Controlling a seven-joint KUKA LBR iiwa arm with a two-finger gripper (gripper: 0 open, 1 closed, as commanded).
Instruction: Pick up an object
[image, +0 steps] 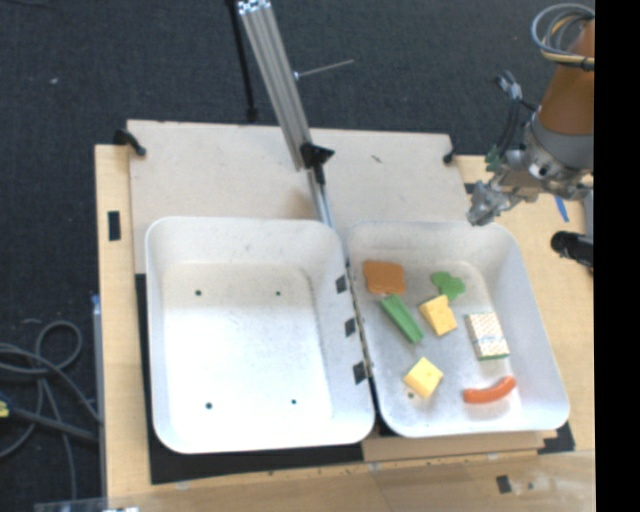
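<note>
Claw (484, 208) hovers above right bin's (530, 290) far rim.

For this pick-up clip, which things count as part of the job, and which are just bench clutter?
Job:
gripper, over the right bin's far rim
right bin
orange-brown block
green stick
green piece
two yellow blocks
patterned block
orange-red curved piece

Lying about:
left bin
aluminium bar
cables
</note>
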